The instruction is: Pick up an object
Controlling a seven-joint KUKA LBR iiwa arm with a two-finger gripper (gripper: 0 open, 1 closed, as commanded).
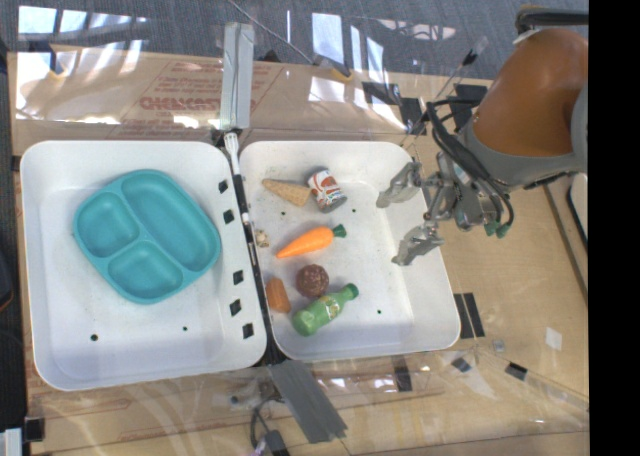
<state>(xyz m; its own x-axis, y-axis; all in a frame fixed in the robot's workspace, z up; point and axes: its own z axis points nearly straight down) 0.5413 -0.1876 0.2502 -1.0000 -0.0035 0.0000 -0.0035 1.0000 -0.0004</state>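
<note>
Orange carrot [307, 241], green top, right bin [432, 316]

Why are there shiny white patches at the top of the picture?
Camera view: light glares off a clear sheet behind the bins, making bright streaks; the carrot and green bottle stay sharp, casting soft shadows; the hand looks slightly blurred.

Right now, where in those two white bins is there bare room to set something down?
Left bin: bare floor all around the teal plate, widest along the near edge. Right bin: bare between the carrot and the gripper, and the far strip. Crowded: its left side, with cone, can, ball and green bottle.
</note>
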